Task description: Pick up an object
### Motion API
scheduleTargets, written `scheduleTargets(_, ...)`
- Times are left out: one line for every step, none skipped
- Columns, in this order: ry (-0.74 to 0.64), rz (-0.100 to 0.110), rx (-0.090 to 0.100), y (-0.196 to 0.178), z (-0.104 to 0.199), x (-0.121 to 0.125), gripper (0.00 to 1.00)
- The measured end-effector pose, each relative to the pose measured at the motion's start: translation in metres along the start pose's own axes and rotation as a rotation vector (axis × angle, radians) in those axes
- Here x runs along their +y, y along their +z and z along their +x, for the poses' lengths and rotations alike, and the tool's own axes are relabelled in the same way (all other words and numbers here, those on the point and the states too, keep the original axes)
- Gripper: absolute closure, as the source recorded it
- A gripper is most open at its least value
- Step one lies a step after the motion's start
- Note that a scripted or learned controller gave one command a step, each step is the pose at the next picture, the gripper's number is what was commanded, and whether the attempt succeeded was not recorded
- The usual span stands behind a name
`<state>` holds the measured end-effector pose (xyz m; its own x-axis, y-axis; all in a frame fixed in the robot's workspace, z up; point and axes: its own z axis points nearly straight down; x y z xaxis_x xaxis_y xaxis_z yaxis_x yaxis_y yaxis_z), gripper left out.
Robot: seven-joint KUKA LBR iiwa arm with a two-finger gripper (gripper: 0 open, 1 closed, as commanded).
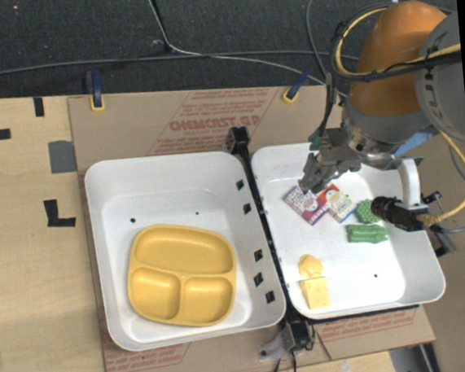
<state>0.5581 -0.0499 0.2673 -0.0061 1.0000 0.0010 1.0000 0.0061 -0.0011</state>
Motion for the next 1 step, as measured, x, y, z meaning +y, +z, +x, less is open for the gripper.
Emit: scheduleTargets(-0.001,0.001,0.0,0.004,0.058,-0.0077,1.0)
